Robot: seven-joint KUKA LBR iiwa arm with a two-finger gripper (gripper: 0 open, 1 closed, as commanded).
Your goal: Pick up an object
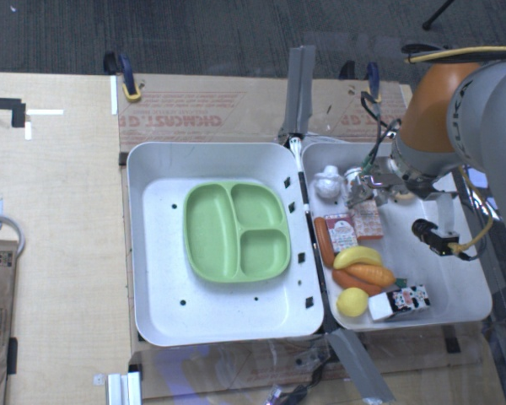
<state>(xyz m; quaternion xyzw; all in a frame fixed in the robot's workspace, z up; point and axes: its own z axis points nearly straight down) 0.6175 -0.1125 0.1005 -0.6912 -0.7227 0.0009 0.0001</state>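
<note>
target: red carton [341,231], far-left part of the right bin [472,306], lying flat
long axis: runs roughly near-far, slightly tilted
neighbours: sausage [323,239] touching its left edge, banana [356,257] just on its near side
gripper [363,186]: just far-right of the carton, low over the bin
fingers: state can't be read from this angle
next move, my read: short shift left and nearer, then descend
</note>
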